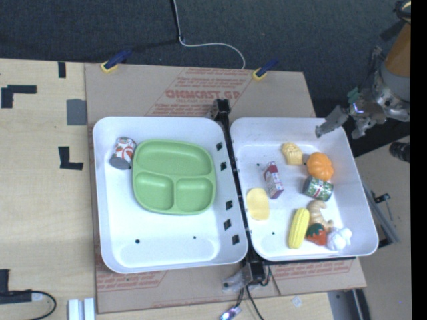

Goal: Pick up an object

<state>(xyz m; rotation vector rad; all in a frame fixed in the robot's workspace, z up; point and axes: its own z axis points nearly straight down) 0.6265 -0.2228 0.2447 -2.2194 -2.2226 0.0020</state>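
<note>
Two shallow white bins sit side by side on your bench, seen from above at a slant. Your gripper (341, 121) hangs at the far right corner of the right bin (353, 249), just over its rim, with the grey arm reaching in from the right. Its two fingers look spread apart, one dark finger (329, 124) slanting left over the bin corner and the other nearer the wrist, and nothing sits between them. So, as far as the view shows, the pick has not begun: no object is held or lifted, and every candidate lies in its bin. The right bin holds most of them: a small yellow toy (291, 153) and an orange pumpkin-like toy (320, 165) nearest the gripper, a green can (318, 189) just below the pumpkin, a red and white carton (272, 180) near the middle, a pale yellow piece (257, 203) toward the left wall, a yellow corn cob (298, 227), and a cluster of small toys (325, 231) at the near right corner, too jumbled to name. The left bin (160, 252) holds a green divided plate (175, 177) and a small red and grey can (123, 153) touching its left edge. What I judge remains is everything: choosing a target, descending, closing and lifting.
</note>
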